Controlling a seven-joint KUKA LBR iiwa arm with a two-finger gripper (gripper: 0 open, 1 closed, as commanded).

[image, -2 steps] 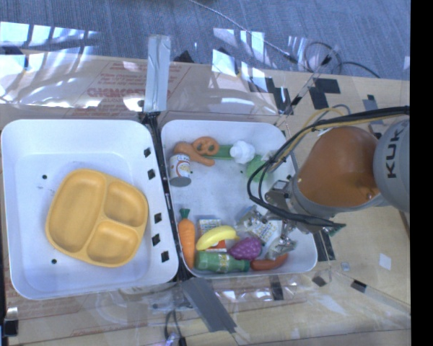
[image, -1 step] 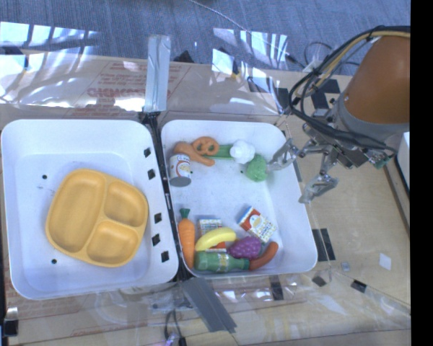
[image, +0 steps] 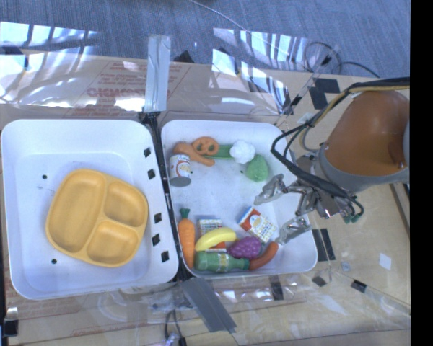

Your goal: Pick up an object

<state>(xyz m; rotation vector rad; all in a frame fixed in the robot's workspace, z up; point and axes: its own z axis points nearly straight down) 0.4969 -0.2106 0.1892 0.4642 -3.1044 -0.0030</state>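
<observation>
Overhead, metal pincer [image: 279, 210] with fingers apart above glossy plastic toy food, beside a small carton [image: 258, 225].

Bright even light around me, window glare on the far clear sheet [image: 72, 71], soft short shadows inside my right bin [image: 202, 132], slightly soft, grainy focus throughout
</observation>
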